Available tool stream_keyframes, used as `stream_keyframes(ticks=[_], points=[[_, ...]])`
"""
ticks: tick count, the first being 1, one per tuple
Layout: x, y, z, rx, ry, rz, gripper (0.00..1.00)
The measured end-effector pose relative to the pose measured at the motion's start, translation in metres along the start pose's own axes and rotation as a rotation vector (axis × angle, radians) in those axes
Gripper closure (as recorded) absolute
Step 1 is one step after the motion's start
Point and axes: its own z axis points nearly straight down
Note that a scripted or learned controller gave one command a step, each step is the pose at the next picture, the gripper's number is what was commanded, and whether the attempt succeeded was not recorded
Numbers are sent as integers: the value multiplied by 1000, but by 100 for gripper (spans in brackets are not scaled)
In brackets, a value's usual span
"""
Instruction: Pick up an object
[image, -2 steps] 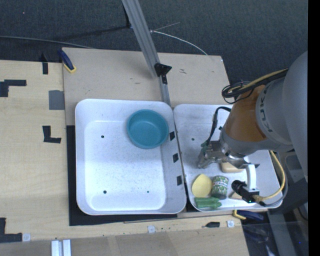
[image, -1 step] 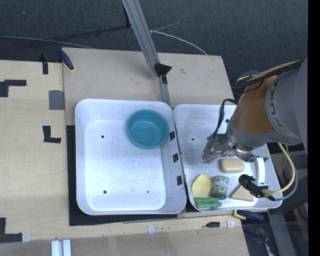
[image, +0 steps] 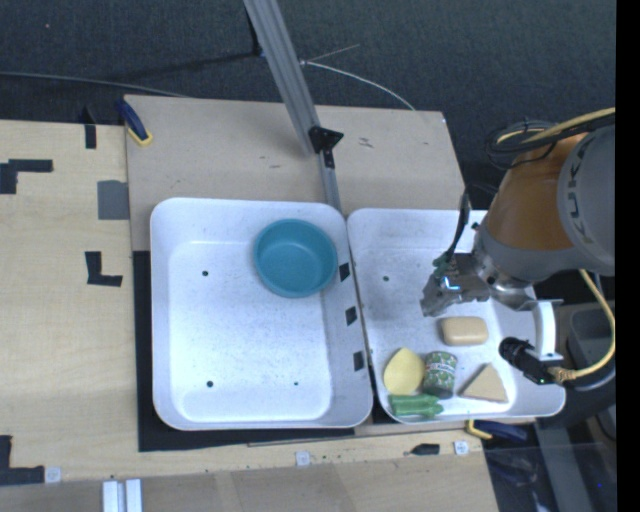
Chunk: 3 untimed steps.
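Observation:
My gripper (image: 440, 296) hangs over the right bin (image: 395, 250), just up and left of a tan rectangular block (image: 463, 330). Nothing shows between it and the bin floor. Along the bin's near edge lie a yellow lemon-like object (image: 403, 371), a small dark green can (image: 439, 373), a green pod-shaped object (image: 415, 405) and a tan wedge (image: 486, 384). A blue bowl (image: 294, 257) sits in the left bin (image: 200, 340) near its far right corner.
A slanted metal pole (image: 290, 80) runs down from the top to the gap between the bins. The arm's orange and grey body (image: 545, 215) covers the right bin's far right side. Cables (image: 590, 365) hang at the right.

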Motion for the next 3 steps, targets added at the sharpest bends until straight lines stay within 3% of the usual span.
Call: stream_keyframes(ticks=[1,3], points=[[6,-2,-61,-2,0,-2,100],[115,-13,-49,6,2,-7,100]])
